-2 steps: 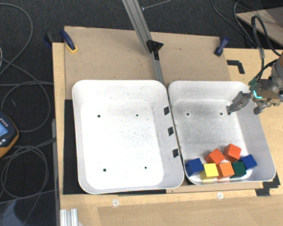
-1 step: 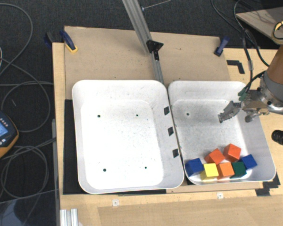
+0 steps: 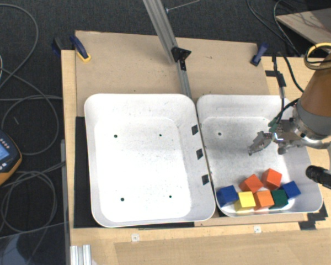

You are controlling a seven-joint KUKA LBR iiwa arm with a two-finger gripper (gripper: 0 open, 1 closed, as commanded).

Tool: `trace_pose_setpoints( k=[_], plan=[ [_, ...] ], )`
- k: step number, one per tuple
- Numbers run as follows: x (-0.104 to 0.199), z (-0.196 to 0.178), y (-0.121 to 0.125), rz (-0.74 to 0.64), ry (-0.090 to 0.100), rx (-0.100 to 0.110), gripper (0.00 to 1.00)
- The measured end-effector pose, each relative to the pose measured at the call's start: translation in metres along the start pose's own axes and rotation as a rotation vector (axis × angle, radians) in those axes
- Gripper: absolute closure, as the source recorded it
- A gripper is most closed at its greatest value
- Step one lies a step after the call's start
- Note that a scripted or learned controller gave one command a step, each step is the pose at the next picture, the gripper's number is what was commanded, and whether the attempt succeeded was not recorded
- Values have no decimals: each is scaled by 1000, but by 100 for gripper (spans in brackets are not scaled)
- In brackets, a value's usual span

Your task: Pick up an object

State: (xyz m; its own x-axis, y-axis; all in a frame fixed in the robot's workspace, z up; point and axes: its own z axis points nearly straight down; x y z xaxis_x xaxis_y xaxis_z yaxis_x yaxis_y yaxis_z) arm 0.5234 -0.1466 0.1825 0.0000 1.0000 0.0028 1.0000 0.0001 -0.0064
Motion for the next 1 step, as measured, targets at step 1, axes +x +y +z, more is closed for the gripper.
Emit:
trace_pose_setpoints(
  k=[1],
  plan=[
    [7, 45, -1, 0, 1, 1, 0]
  ],
)
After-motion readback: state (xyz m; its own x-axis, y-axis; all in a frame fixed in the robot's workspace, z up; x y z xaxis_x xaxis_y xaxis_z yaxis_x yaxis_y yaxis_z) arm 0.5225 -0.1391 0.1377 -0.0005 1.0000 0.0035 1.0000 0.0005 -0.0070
